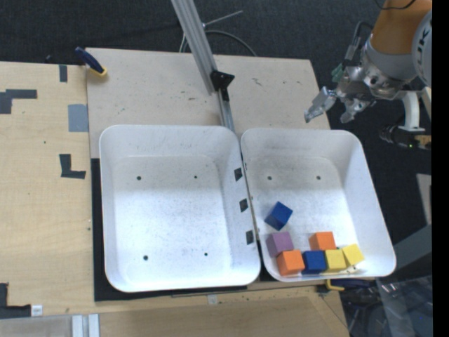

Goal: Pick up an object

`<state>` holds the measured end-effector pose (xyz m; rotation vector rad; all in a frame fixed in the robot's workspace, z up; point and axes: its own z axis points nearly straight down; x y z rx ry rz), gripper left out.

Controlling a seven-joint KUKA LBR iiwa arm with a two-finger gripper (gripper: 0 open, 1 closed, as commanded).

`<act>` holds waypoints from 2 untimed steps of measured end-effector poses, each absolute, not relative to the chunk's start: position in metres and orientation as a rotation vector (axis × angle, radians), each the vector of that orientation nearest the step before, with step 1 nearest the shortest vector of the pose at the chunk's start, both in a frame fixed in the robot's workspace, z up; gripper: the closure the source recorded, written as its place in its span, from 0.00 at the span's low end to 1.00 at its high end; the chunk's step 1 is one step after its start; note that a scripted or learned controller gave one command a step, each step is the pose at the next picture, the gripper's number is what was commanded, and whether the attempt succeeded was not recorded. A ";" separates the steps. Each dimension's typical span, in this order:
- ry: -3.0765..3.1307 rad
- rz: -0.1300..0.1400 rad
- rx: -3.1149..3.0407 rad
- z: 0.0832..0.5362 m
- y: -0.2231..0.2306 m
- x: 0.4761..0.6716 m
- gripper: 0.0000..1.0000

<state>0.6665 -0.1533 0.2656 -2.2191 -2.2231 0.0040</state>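
Observation:
Several small blocks lie in the right bin (358, 160). A dark blue block (279, 215) sits alone near the bin's middle. Along the front wall are a purple block (280, 243), an orange block (290, 262), another blue block (314, 260), a second orange block (322, 241) and two yellow blocks (336, 260). My gripper (331, 115) hangs above the right bin's far rim, well away from the blocks. It is open, with nothing between its fingers.
The left bin (112, 153) stands beside the right one, their rims touching in the middle. A slanted metal rail (200, 41) runs from the top down to the bins' junction. A blue and yellow tool (91, 60) lies at the back left of the bench.

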 end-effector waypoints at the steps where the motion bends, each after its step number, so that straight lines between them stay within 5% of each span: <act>1: -2.214 0.012 -2.217 0.152 -0.176 0.606 0.00; 2: -2.212 0.010 -2.218 0.090 -0.186 0.546 0.00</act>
